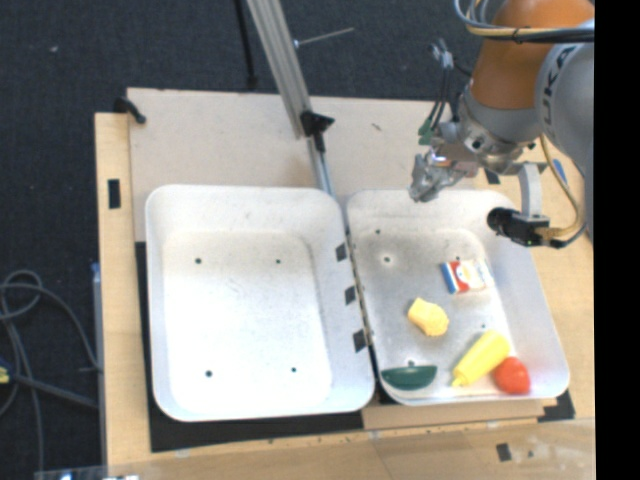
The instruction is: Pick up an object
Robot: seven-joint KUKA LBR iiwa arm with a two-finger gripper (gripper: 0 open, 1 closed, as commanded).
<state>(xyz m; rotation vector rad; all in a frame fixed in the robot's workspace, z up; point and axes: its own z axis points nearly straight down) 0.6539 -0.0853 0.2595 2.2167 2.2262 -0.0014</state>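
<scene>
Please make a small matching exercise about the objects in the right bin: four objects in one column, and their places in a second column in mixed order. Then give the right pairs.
Things:
1. red ball
2. dark green piece
3. small white box with red and blue print
4. long yellow object

Places:
A. at the bin's near rim, close to the divide between the two bins
B. in the near right corner
C. farthest from the camera of the four
D. lying at a slant just left of the red ball

Pairs: 1-B, 2-A, 3-C, 4-D
</scene>
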